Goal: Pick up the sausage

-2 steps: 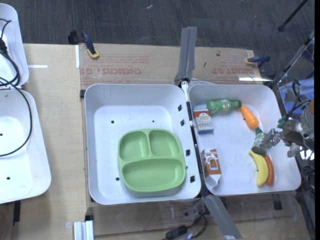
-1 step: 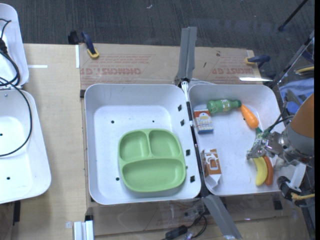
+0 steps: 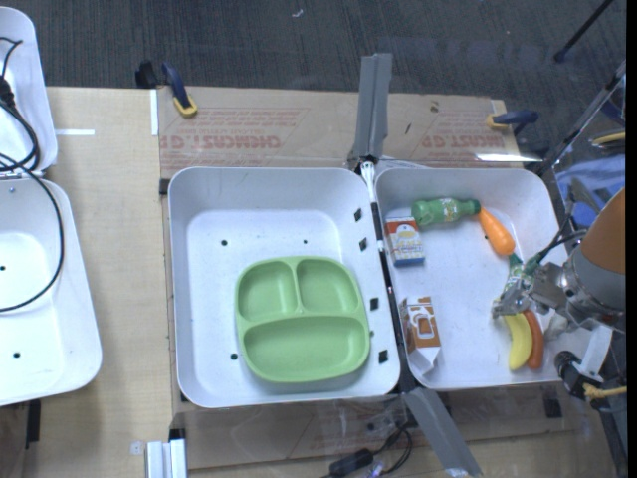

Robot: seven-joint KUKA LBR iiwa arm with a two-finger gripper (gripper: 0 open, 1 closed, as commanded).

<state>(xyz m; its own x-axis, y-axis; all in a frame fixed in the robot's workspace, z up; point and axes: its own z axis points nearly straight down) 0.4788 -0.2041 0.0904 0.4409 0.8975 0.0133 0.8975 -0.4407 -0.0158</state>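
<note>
Sausage (image 3: 536, 339): reddish-brown, lying in right bin (image 3: 460, 352) near its right wall, low in the bin, touching the banana (image 3: 519, 342) on the banana's right side. Claw (image 3: 515, 296) sits just above both, at the banana's upper end; whether its fingers are spread or closed cannot be told from this angle. Nothing visibly held.

Other contents, right bin: green bottle (image 3: 444, 210) on its side near the back wall; carrot (image 3: 497, 232) just right of it, tilted; small carton (image 3: 404, 241) with orange-and-blue print beside the divider; a second carton (image 3: 422, 325), brown and white, lower down by the divider. Print on both too small to read.

Left bin (image 3: 199, 267): green divided plate (image 3: 302, 319), three compartments, sitting toward the front.

Surface: light wood counter (image 3: 109, 137). Brown cardboard sheet (image 3: 299, 132) under the bins' back edge, red lettering upside down, mirrored-looking, not surely legible. Blue-handled clamps (image 3: 177, 90) at the cardboard's back corners. Dark carpet (image 3: 299, 18) beyond the counter. White tub (image 3: 40, 297) with black cable (image 3: 30, 147) at far left.

Arm (image 3: 602, 267) enters from right, orange band visible at edge.
</note>
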